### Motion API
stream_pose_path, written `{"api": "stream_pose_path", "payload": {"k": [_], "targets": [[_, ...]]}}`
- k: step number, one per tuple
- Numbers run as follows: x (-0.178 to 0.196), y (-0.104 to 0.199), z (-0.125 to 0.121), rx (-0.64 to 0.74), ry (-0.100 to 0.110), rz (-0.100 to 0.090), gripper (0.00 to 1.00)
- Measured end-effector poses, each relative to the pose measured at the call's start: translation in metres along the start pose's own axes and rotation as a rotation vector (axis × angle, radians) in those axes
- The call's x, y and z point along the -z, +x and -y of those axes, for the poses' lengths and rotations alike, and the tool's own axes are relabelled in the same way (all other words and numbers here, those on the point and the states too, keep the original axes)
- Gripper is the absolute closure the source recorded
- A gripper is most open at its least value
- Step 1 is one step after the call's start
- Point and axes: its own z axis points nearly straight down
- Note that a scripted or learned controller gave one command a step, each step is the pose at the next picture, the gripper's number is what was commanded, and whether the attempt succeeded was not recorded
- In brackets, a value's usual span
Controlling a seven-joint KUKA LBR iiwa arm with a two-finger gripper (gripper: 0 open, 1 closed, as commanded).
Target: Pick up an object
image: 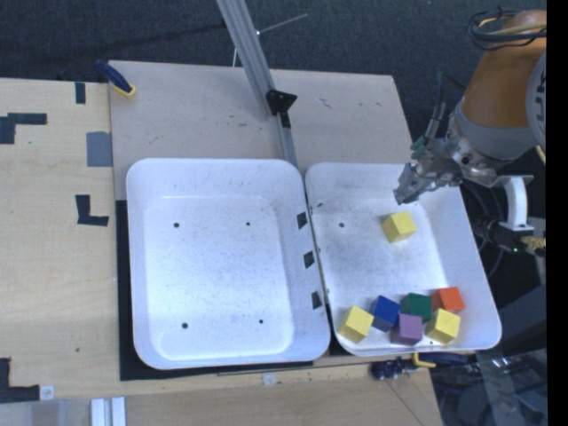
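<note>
Camera view: no readable labels or writing anywhere; gripper (406, 195) hangs over the right bin (355, 180), just above a lone yellow cube (399, 227), apart from it; its state cannot be told, the tip being small and dark; arm cut off at the frame's right; cubes counted: three yellow, one blue (386, 311), one green (415, 305), one purple (409, 327), one orange (450, 299); six cluster at the near edge; left bin (142, 185) alongside.
</note>
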Motion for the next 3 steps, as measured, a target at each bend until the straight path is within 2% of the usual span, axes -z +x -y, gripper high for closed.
{"api": "stream_pose_path", "payload": {"k": [2,3], "targets": [[-0.030,0.092,-0.036,-0.001,0.002,0.000,1.00],[-0.021,0.143,-0.058,0.001,0.000,-0.001,1.00]]}}
